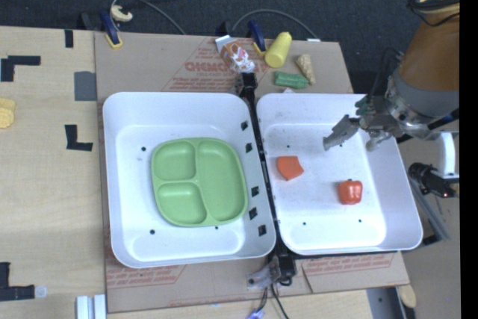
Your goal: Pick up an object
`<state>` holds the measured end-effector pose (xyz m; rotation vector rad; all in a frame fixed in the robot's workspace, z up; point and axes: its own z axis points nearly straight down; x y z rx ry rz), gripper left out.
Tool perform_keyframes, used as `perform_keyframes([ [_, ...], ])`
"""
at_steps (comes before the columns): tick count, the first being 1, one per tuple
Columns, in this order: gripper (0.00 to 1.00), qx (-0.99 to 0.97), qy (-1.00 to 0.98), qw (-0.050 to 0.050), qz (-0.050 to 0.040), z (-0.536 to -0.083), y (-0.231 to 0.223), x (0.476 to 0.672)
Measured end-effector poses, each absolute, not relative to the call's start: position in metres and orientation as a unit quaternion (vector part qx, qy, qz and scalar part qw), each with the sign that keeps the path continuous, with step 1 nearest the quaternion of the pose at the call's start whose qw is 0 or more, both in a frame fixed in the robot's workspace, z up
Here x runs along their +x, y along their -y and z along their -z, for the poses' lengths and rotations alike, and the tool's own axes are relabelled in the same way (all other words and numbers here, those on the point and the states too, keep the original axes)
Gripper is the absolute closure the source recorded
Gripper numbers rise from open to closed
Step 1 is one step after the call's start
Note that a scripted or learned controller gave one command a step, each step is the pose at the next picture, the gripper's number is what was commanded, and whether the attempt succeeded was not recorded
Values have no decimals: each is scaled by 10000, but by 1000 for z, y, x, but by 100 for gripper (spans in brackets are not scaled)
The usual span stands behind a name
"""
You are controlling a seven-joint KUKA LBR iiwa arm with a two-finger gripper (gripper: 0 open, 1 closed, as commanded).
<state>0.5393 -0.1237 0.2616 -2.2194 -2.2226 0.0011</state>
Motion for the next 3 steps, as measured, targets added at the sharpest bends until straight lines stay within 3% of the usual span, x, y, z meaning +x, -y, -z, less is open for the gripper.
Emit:
perform_keyframes([
  [1,0,-7064,7078,14,-9,-183,68,563],
  [2,0,-7070,7072,13,-13,-129,96,561],
  [3,0,-7066,7076,-2,2,-86,97,588],
])
